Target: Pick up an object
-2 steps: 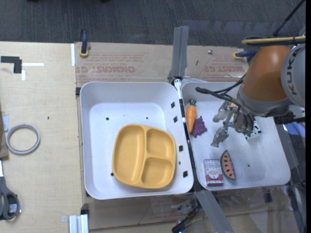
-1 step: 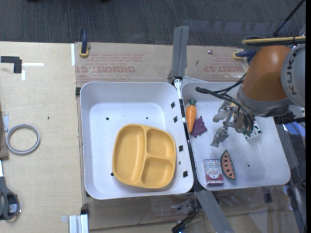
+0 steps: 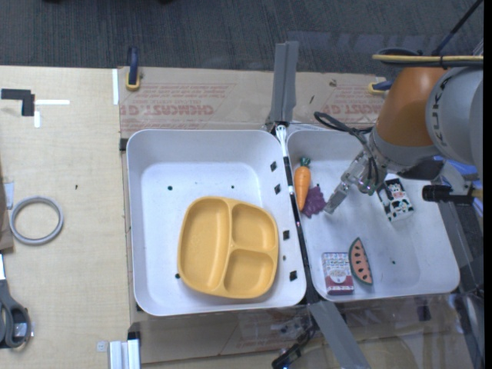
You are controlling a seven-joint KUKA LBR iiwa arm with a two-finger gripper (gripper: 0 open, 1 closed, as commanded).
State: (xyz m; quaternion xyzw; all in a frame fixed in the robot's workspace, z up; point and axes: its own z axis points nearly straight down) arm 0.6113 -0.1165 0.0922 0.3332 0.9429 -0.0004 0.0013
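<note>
I reach in from the right over the right bin (image 3: 453, 279), and my gripper (image 3: 338, 198) hangs low near that bin's left wall, just beside a small purple bunch of grapes (image 3: 314, 201); I cannot tell whether it touches them, nor how it stands, since its tip is too small and blurred to read. Nothing shows as held. A carrot (image 3: 302, 181) lies along the left wall of the same bin, toward its far corner, right above the grapes. A small white carton (image 3: 397, 200) with black spots lies toward the right side of the bin, partly under my wrist. Near the front edge sit a small red and white packet (image 3: 337, 272) and, touching its right side, a watermelon slice (image 3: 361, 261). In the left bin (image 3: 154, 160), a yellow divided plate (image 3: 228, 247) rests toward the front right corner. On the bench's left edge lies a grey tape ring (image 3: 34, 220).
</note>
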